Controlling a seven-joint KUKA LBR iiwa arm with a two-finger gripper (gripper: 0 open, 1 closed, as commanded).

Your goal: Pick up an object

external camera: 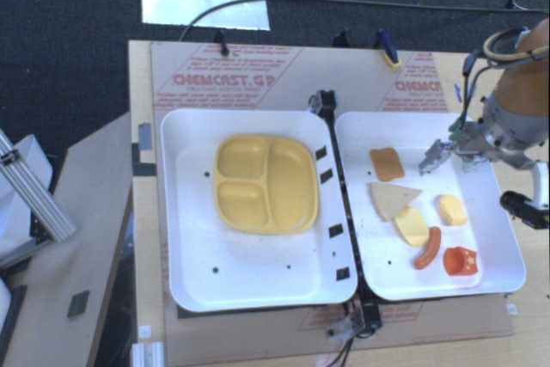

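Hovering over the right bin, the gripper has open, empty fingers. A toast slice lies just beside it.

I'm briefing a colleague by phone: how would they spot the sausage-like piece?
Look in the right-hand shallow white bin, among the toy food pieces near its front. The glossy red-orange plastic sausage lies between a yellow block and a red pepper-like piece. It alone is long, thin and curved.
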